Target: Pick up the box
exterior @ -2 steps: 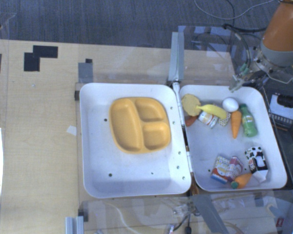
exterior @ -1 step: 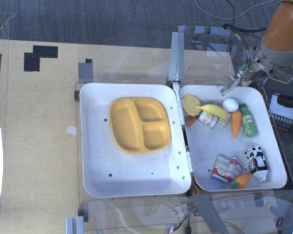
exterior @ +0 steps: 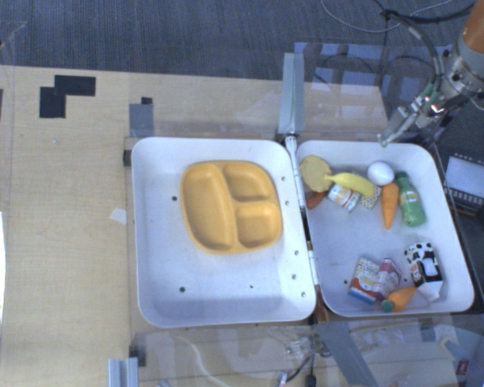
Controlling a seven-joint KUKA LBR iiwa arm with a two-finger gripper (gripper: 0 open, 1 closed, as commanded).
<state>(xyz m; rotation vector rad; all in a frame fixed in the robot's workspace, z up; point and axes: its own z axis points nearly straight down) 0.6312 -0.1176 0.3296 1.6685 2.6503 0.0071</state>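
Observation:
The box [exterior: 373, 279] is a small pink and red carton lying flat near the front of the right bin [exterior: 339, 252]. A black-and-white cow-patterned carton [exterior: 423, 265] stands just to its right. My gripper [exterior: 390, 134] hangs over the back rim of the right bin, pointing down and to the left. It is well apart from the box and holds nothing that I can see. The arm's orange band [exterior: 480, 24] shows at the top right.
The right bin's back half holds a banana [exterior: 352, 183], a white ball [exterior: 380, 172], a carrot [exterior: 389, 204], a green bottle [exterior: 410, 202], a small can [exterior: 344, 197] and a tan round piece [exterior: 314, 170]. A small carrot [exterior: 400, 298] touches the box. A yellow divided tray [exterior: 230, 205] sits in the left bin [exterior: 157, 280].

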